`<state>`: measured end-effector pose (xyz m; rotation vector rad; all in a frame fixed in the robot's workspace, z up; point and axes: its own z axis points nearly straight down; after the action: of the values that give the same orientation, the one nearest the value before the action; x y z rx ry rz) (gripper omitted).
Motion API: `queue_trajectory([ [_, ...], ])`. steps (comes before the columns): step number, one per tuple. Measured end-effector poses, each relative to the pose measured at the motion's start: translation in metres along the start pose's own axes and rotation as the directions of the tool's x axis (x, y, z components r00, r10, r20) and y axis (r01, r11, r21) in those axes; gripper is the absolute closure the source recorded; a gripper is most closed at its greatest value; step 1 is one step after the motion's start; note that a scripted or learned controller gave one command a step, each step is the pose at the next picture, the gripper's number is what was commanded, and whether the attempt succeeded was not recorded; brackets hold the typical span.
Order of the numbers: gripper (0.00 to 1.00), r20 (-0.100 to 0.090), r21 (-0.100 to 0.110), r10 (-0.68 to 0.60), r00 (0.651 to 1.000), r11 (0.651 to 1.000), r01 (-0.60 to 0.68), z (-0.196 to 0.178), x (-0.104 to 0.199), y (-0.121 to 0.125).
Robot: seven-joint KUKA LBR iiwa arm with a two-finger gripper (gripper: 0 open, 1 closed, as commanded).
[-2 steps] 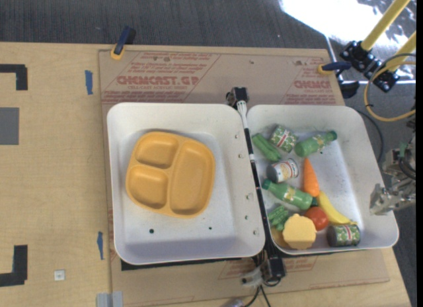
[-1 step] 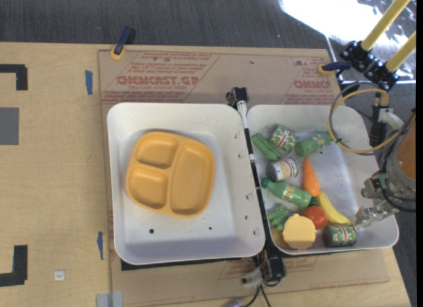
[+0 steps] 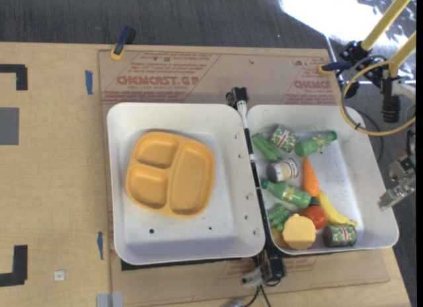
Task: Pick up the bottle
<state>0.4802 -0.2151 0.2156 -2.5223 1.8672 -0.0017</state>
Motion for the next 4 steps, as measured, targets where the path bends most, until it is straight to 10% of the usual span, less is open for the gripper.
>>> queue_trajectory([
  [1,1.0,0.0,0.0,-0.331,0.944,0.944,0.331,-0.121,0.0,-0.001],
  [2,1.0,0.006,-0.003,-0.613,0.79,0.79,0.613,0.036,-0.007,-0.001],
  [3,1.0,0.004,-0.002,-0.879,0.476,0.476,0.879,0.127,0.009,-0.007],
  [4,1.0,0.0,0.0,-0.877,0.48,0.48,0.877,-0.014,0.009,-0.003],
])
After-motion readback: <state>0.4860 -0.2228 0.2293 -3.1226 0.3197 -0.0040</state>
